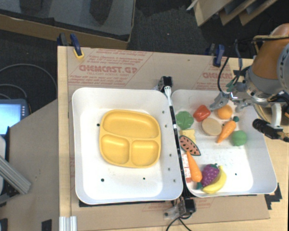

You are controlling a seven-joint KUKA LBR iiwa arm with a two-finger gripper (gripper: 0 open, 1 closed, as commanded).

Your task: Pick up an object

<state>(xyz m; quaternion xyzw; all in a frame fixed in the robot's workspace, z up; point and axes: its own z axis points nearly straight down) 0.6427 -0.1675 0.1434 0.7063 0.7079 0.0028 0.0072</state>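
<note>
Nearest, a toy banana [215, 184] and grapes [209, 172] lie in the right bin [256, 180]. At the far end, the gripper [228, 102] is lowered over a small orange fruit [224, 112], fingers spread astride it. Nothing is lifted yet; closing and raising remain.

Red "CHEMCAST GP" print, repeated, on the brown board [118, 66] under the bins

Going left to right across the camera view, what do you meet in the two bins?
Yellow divided plate → green round piece → red pepper → tan disc → small green ball, with the gripper over the orange fruit.
</note>
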